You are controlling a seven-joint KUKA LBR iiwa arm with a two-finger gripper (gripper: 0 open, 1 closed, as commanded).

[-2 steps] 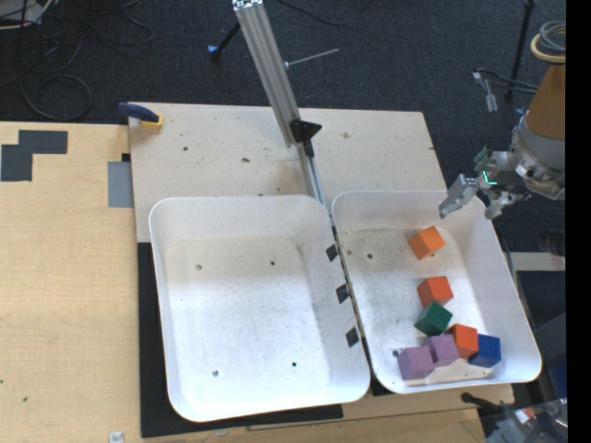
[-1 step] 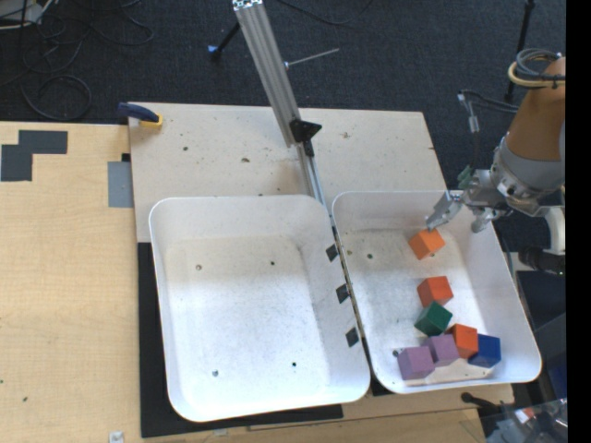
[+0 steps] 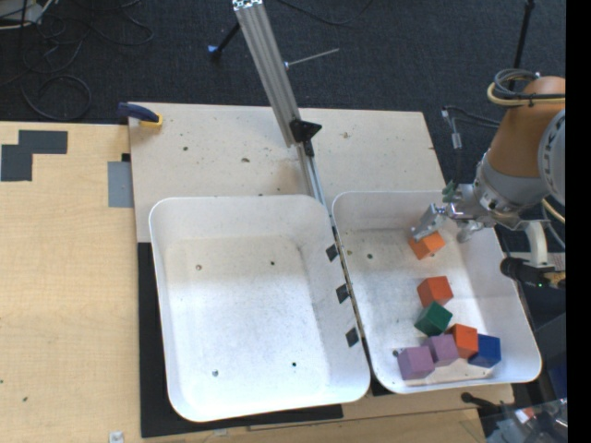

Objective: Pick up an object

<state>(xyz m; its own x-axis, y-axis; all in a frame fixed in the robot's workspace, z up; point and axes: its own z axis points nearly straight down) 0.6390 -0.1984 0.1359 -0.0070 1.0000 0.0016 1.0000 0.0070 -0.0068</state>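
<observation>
Right bin: gripper apparently pinching tilted orange block.

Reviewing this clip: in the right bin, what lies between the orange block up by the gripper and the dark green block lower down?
In the camera view, one red-orange block lies between the orange block at the gripper and the dark green block; it touches the green one.

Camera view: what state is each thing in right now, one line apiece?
tool: shut on orange block, over the right bin
orange block: held, lifted
right bin: holds six loose blocks
green block: resting, tilted
left bin: flat on the bench
</observation>
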